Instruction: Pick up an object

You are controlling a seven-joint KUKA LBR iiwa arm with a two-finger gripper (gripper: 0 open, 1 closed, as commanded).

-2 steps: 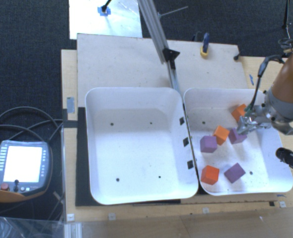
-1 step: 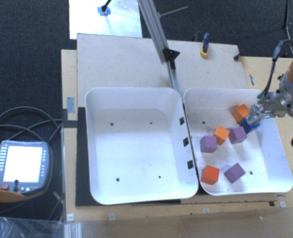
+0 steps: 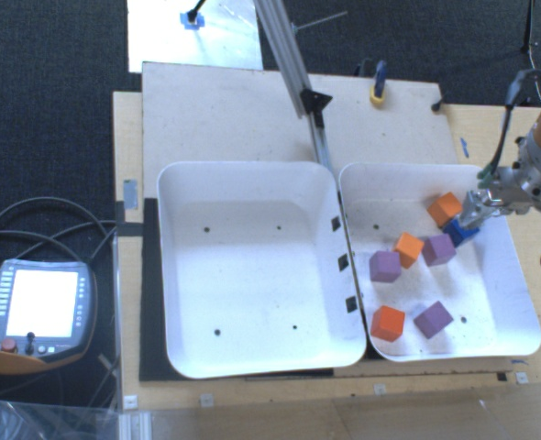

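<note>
The gripper (image 3: pixel 478 211) hangs low over the right bin (image 3: pixel 518 333), near its far right wall, and whether it grips anything cannot be told — the tip is too small and blurred. A blue block (image 3: pixel 462 231) lies touching or just under the tip, on the near side, with an orange block (image 3: pixel 445 208) just to its left. The next move likely turns on that blue block being nearest — the purple block (image 3: pixel 438 250) lies a little farther off.
</note>
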